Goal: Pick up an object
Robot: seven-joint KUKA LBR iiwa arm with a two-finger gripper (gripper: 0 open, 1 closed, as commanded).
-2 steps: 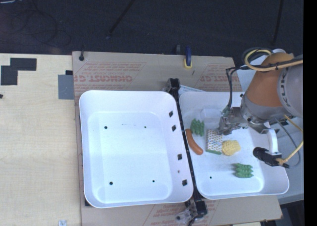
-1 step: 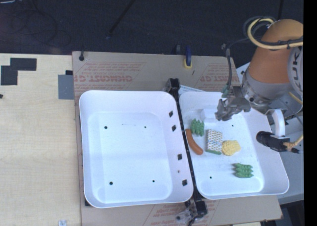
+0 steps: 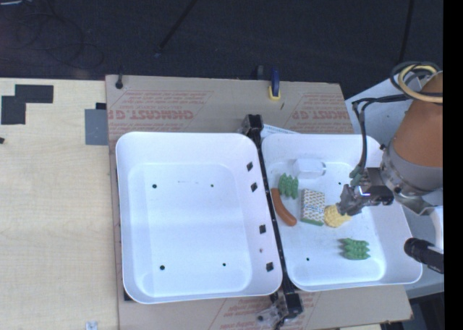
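Observation:
The right bin (image 3: 376, 267) holds several small items. An orange sausage-shaped piece (image 3: 283, 208) lies along its left wall, with a green knobbly piece (image 3: 289, 186) just above it. A checkered waffle-like block (image 3: 313, 206) sits in the middle, a yellow piece (image 3: 333, 216) touches its right side, and a pale clear item (image 3: 309, 168) rests near the back. A second green piece (image 3: 354, 249) lies toward the front right. My gripper (image 3: 350, 205) hangs low over the bin, right above the yellow piece's upper right edge.
The left bin (image 3: 134, 176) stands beside the right one, joined by a black clamp rail (image 3: 262, 205). Both rest on a cardboard sheet (image 3: 217, 108). The arm's orange band (image 3: 423, 129) and cables (image 3: 405, 79) occupy the far right.

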